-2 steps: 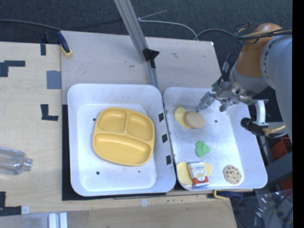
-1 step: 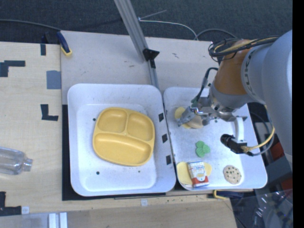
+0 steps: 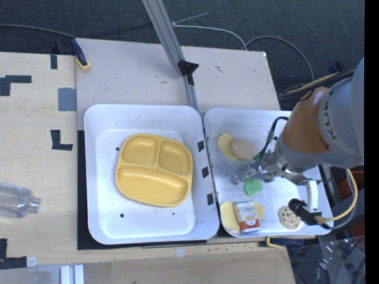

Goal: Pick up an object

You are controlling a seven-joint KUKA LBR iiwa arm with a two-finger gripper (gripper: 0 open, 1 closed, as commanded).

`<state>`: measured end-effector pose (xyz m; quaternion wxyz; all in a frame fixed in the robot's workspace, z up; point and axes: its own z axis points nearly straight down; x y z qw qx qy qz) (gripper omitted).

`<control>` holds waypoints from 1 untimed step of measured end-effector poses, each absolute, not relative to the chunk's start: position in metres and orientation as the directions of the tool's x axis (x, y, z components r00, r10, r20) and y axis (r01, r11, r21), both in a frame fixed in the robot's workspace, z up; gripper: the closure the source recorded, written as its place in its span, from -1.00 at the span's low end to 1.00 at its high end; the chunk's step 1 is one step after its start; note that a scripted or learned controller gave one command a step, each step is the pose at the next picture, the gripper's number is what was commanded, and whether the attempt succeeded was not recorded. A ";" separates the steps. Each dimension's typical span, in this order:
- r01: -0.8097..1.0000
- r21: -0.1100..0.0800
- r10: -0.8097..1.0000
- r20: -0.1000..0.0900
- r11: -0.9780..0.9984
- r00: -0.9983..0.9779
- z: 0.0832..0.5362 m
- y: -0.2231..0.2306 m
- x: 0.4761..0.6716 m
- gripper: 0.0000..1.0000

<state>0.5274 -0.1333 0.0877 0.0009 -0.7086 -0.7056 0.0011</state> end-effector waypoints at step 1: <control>1.000 0.009 1.000 -0.005 0.001 -0.001 0.175 -0.181 0.581 -1.00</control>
